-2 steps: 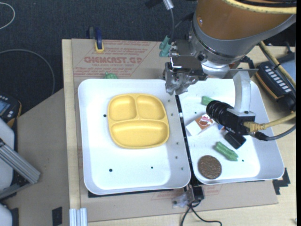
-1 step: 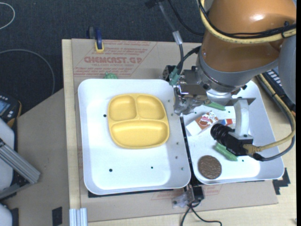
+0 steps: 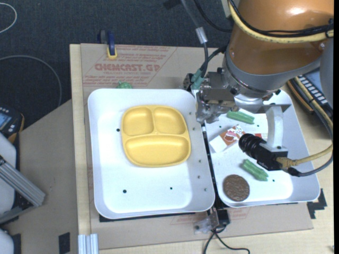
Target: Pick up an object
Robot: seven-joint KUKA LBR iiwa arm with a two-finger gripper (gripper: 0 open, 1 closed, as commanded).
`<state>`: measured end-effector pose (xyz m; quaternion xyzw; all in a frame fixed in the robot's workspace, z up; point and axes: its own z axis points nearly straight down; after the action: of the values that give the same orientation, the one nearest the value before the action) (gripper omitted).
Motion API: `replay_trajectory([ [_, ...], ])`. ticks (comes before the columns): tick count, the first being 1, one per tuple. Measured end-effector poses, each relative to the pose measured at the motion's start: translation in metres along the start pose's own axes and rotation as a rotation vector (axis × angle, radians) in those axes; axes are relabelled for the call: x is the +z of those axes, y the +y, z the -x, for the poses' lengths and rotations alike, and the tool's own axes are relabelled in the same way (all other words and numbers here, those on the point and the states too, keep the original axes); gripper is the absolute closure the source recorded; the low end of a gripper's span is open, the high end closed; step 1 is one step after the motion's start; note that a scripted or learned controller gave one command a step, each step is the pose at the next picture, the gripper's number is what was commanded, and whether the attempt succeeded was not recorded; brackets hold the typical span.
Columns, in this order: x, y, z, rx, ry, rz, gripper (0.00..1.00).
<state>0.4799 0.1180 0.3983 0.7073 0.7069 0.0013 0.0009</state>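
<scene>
My gripper [image 3: 205,110] hangs low over the near-left corner of the right bin [image 3: 303,190], close to the wall between the two bins. Nothing shows between its tips. In the right bin lie a red and white packet [image 3: 231,136], a green piece [image 3: 241,116] just right of the gripper, a second green piece [image 3: 255,170] and a brown round disc [image 3: 235,187] at the front. A yellow divided plate [image 3: 155,135] rests in the left bin [image 3: 106,187]. The arm's orange and grey body hides the back of the right bin.
A cardboard sheet [image 3: 132,62] lies under the bins, with a blue and yellow clamp [image 3: 110,45] at its back edge. A small green scrap [image 3: 124,85] sits behind the left bin. Cables run across the dark floor at the left.
</scene>
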Motion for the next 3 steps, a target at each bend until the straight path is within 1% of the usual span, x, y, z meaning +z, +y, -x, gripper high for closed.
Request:
replay_trajectory([
  [1, -0.01, 0.001, 0.0, 0.0, 0.0, 0.002, 1.0],
  [2, 0.042, -0.001, 0.051, 0.005, -0.002, -0.011, 1.0],
  [3, -0.031, 0.0, 0.037, -0.003, 0.002, 0.007, 1.0],
])
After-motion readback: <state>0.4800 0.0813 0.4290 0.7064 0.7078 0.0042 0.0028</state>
